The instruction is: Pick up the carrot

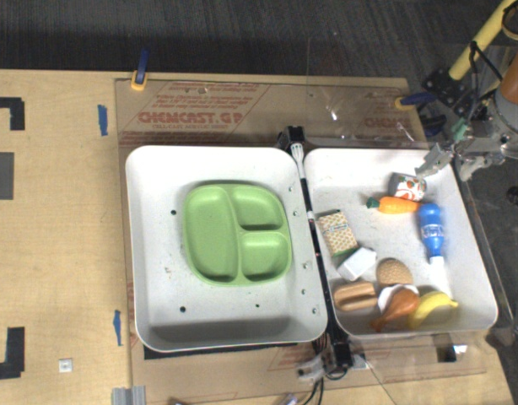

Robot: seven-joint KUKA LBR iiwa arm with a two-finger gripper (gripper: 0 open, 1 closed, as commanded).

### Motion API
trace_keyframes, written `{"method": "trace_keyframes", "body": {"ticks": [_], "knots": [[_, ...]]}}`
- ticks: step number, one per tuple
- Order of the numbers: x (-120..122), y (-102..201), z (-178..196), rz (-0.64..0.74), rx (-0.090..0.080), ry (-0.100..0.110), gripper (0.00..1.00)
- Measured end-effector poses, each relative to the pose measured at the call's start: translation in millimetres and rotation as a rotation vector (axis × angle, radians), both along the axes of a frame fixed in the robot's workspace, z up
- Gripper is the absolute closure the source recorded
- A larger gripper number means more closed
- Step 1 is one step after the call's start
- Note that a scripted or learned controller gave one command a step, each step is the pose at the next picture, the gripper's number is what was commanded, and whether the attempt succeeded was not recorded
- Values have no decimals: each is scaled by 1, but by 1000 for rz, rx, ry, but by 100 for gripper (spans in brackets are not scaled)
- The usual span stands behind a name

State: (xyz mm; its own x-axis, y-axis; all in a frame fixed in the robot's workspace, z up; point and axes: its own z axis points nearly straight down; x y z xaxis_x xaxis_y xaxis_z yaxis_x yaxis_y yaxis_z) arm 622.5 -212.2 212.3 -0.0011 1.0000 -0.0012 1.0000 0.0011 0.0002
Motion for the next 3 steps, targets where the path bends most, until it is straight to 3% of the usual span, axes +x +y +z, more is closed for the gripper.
{"method": "trace_keyframes", "body": {"ticks": [1,2,3], "knots": [[6,26,-102,118,-3,-8,0],[9,37,-106,106,-25,-27,0],[2,33,-107,-60,-6,-42,0]]}}
